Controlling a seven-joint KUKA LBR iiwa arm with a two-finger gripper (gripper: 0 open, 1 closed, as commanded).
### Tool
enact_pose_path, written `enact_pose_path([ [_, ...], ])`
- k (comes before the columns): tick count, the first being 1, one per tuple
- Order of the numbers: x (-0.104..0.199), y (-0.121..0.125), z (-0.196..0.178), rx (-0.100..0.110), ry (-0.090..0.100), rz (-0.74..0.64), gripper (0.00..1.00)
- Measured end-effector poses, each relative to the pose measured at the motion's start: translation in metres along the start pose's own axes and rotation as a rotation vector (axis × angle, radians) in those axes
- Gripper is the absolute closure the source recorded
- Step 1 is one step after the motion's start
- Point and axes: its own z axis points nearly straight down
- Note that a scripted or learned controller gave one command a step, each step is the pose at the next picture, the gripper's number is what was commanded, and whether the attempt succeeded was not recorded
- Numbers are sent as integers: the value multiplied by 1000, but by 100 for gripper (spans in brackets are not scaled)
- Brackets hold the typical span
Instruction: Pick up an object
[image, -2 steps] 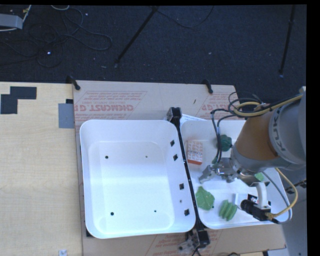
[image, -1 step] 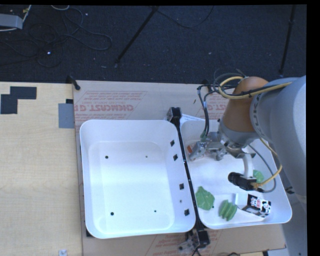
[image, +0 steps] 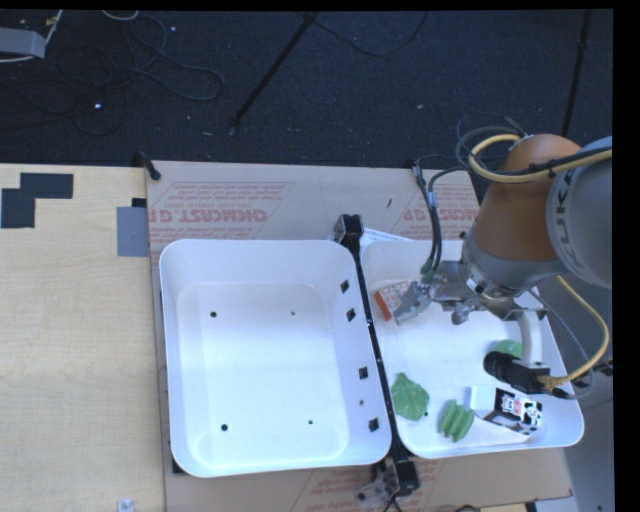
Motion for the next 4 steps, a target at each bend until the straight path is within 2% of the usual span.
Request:
enact_pose_path([
  [1, -15, -55, -127, -4, -2, 3, 0],
  [2, -11, -20, 10, 15, -1, 2, 0],
  [3, -42, 82, 92, -13, -4, 3, 0],
  [4, -73, 8, -140, -9, -5, 6, 0],
])
